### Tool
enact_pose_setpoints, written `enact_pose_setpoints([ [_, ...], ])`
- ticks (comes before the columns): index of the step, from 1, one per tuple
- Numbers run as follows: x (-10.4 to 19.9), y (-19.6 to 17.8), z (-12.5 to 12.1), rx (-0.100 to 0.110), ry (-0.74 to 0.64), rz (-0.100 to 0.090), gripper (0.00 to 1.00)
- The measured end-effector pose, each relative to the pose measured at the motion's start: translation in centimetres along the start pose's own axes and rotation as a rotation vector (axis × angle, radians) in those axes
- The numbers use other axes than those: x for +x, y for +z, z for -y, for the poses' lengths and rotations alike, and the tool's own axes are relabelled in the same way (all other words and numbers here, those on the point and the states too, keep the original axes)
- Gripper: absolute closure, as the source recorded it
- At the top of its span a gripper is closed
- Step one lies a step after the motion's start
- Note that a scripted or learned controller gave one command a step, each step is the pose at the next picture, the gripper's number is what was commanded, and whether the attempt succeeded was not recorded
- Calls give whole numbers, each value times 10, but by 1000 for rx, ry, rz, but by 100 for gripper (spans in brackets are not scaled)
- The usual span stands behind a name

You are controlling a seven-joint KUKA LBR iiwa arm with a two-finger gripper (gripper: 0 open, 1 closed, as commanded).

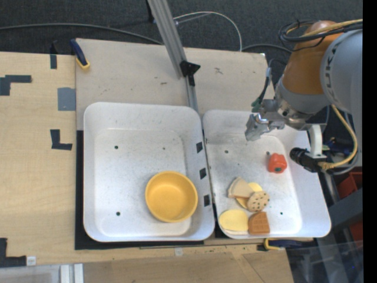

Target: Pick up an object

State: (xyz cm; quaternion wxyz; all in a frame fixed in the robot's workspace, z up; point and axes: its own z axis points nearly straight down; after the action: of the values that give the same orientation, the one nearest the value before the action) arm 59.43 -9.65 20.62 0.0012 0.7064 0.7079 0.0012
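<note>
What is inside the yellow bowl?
The round yellow bowl in the left white bin shows only its own smooth yellow inside, with nothing in it. The bin floor under the bowl is covered, so what lies beneath cannot be seen.

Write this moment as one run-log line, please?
arm: over right bin | gripper: above bare floor | orange toy: untouched | food pieces: near corner | yellow bowl: left bin

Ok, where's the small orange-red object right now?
The orange-red object lies in the right bin, near its right wall, below the gripper and above-right of the food pile.
</note>
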Motion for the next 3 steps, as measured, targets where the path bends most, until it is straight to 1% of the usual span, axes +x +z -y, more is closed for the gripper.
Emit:
enact_pose_setpoints([
  [1, 0, -42, -1, 0, 0, 0, 100],
  [2, 48, -32, 21, 6, -3, -1, 100],
  [3, 98, -19, 27, 7, -4, -1, 100],
])
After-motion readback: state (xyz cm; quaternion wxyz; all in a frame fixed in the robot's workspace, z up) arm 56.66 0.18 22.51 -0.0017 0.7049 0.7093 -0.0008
